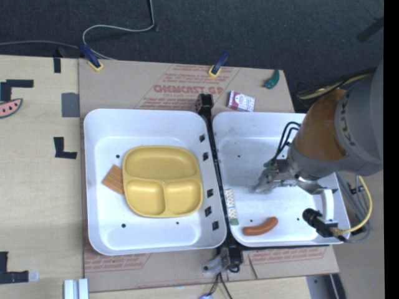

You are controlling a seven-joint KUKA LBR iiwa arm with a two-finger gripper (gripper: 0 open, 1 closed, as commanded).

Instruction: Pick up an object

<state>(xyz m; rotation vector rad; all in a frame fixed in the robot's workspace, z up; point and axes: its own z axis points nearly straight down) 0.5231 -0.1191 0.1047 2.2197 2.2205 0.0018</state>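
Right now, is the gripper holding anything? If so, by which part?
Nothing visible between the fingers of the gripper. The sausage lies apart on the right bin floor.

A small sausage [260,227], reddish orange and slightly curved, lay flat near the front edge of the right bin [249,129], its long axis running roughly left to right. In the left bin [103,129] a yellow divided plate [163,180] with three compartments sat upright at the middle, and a tan cracker [114,179] poked out from under its left rim.
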